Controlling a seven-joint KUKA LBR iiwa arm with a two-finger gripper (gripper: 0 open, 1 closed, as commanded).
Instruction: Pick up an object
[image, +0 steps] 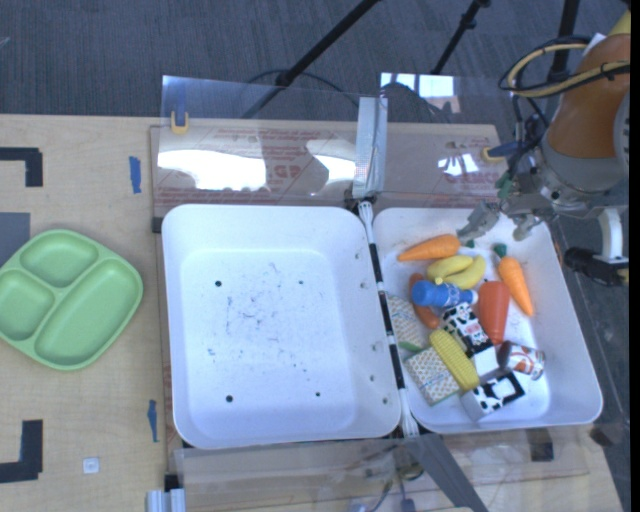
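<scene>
Orange stuff: two carrots in the right bin (575, 395), one lying crosswise near the top (432, 248), one along the right wall (517, 285), plus an orange block (495, 312) in the heap.
Pincer: ours hangs over the far right corner of that bin (497, 222); the fingers look parted with nothing between them, though it's small and a bit blurry so we wouldn't swear to how wide.
Step in hand: we reckon it's the approach, no grasp yet.
Best target: we'd go for the right-hand carrot, since it lies apart from the heap with bare white around it.
Where it lies: just below the pincer in the picture and slightly right, near but not touching.
How to do it well: turn the fingers across the carrot's narrow width, come straight down, close on its thick middle.
Risks: the bin wall is close on that side, and the banana (456, 269) and blue toy (434, 294) crowd the left.
Left bin (200, 235): we ignore it.
</scene>
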